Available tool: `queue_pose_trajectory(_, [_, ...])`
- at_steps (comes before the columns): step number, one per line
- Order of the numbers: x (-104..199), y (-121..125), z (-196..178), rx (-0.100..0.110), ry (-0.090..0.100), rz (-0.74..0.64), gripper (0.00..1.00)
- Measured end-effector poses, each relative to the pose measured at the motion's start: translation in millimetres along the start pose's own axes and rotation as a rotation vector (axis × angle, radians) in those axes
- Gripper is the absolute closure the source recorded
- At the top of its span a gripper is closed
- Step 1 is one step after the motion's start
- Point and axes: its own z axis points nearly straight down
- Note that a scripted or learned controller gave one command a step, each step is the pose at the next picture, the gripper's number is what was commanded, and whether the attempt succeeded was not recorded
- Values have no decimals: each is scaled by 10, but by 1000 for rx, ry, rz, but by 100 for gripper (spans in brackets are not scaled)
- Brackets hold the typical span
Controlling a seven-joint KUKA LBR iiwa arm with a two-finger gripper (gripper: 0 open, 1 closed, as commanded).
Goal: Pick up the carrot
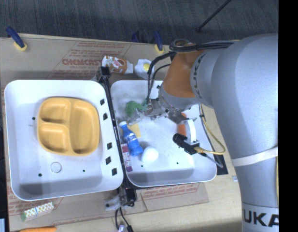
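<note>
The gripper (149, 111) hangs low in the right bin (206, 174), beside a green object (133, 107); its opening cannot be told. The carrot (182, 128), seemingly orange, lies just beneath the wrist.

The grey arm (245, 105) is reaching in over the right bin (202, 173). Its orange band (180, 76) is sitting above that bin's far half. The gripper (151, 111) is pointing toward the bin's left wall.
</note>
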Motion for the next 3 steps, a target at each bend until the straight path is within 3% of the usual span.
queue_pose_trajectory(1, [-1,1,-103,2,0,-4,100])
queue_pose_trajectory(2, [132,-310,-1496,-1,-1,253,100])
queue_pose_trajectory(3, [-487,-1249,-2224,-2,0,307,100])
